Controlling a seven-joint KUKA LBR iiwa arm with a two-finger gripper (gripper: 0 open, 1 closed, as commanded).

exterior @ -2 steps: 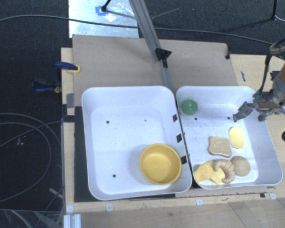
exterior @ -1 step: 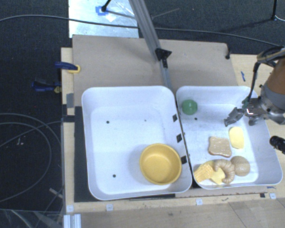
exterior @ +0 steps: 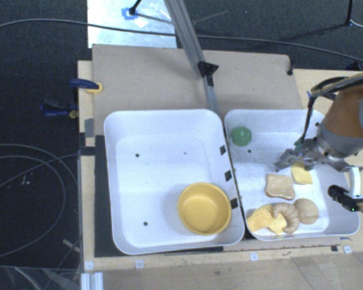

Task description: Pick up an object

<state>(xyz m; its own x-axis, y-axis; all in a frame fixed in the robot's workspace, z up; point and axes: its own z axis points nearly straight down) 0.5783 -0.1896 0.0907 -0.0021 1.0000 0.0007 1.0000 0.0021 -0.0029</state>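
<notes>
My gripper (exterior: 295, 160) sits low in the right bin (exterior: 263, 125), toward its right side, arm (exterior: 345, 122) coming in from the right edge with the orange band above the wrist. Fingers are dark and blurred against the bin floor; I cannot tell how far apart they are or whether anything is between them. Just beside the gripper, on its near side, a pale yellow wedge (exterior: 302, 174), touching or almost touching the fingers, can't say which. Near-left of that, a toast slice (exterior: 280, 187) lying flat. Nearer still, along the near wall: a tan bun (exterior: 307, 211), a curled croissant (exterior: 287, 214) against it, and a yellow corn piece (exterior: 262, 219) at the left end, all bunched together and touching. Green ball (exterior: 241, 136) is well apart, at the far left corner of the same bin. Left bin (exterior: 157, 125) holds a yellow bowl (exterior: 204, 208) upright near its near right corner. The bins touch along a middle edge with black clips. A grey pole (exterior: 184, 26) slants in from the far side over the brown board (exterior: 145, 77). Blue clamp (exterior: 59, 108) at the far left of the bench.
</notes>
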